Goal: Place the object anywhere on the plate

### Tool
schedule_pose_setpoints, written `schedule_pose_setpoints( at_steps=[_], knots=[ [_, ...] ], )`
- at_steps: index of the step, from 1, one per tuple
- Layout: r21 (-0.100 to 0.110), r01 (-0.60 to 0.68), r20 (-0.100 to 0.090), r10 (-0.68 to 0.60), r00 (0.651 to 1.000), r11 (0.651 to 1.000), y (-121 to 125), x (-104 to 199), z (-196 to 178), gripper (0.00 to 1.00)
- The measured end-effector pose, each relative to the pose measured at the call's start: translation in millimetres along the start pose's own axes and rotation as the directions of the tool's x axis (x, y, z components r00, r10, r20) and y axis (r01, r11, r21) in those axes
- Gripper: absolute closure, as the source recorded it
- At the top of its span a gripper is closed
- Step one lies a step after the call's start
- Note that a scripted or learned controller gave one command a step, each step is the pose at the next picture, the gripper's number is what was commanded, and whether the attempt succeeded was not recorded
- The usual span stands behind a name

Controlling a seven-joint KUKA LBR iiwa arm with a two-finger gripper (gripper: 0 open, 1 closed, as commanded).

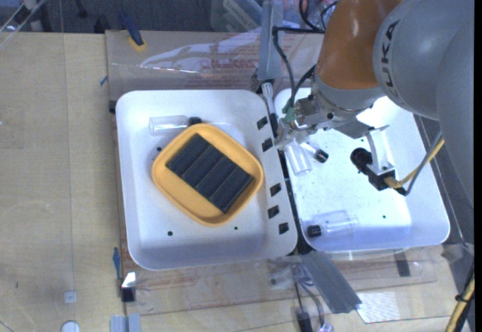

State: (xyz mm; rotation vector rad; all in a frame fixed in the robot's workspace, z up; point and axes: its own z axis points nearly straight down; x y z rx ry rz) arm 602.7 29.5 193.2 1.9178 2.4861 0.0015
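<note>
Camera view, near to far: a capped clear tube [331, 223] lies at the near side of the right bin [422, 225]. In the left bin [135, 195], a black ridged slab [211, 167] sits on the yellow plate [161, 172]. Gripper [295, 144] hangs at the right bin's far-left by the dividing wall, small black-tipped piece [319, 155] just beside it, opening can't tell; second clear tube [169, 125] lies just beyond the plate.
</note>
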Motion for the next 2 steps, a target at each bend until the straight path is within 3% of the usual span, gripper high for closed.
schedule_pose_setpoints(
  at_steps=[1, 2],
  knots=[
    [0.005, 0.221, -0.003, -0.221, 0.975, 0.975, -6.9, 53.0, 9.0, 1.00],
    [0.004, 0.220, -0.003, -0.220, 0.975, 0.975, -6.9, 52.6, 8.9, 0.00]
  ],
)
